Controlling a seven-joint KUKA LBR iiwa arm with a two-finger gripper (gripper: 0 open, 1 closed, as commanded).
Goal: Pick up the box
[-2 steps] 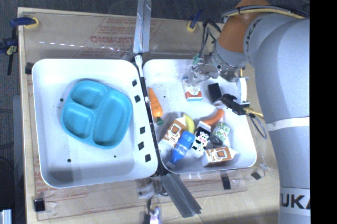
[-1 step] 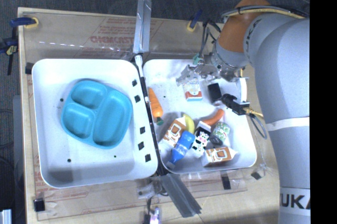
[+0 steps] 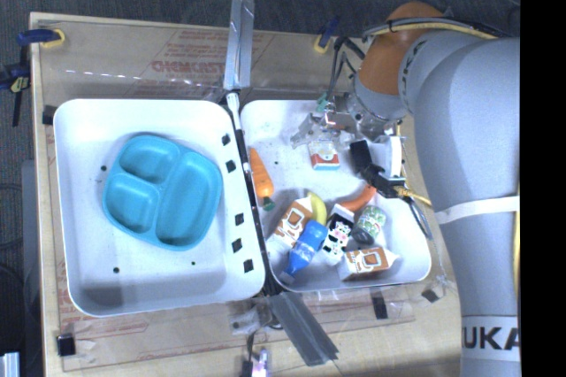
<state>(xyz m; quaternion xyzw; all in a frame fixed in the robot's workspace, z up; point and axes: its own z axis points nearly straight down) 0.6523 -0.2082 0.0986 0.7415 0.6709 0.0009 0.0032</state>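
I see the hand (image 3: pixel 320 123) over the far end of the right bin (image 3: pixel 409 265); I cannot tell how its fingers stand. A small red-and-white box (image 3: pixel 325 157) lies just below it on the bin floor. The left bin (image 3: pixel 80 278) holds a blue divided tray (image 3: pixel 164 189).
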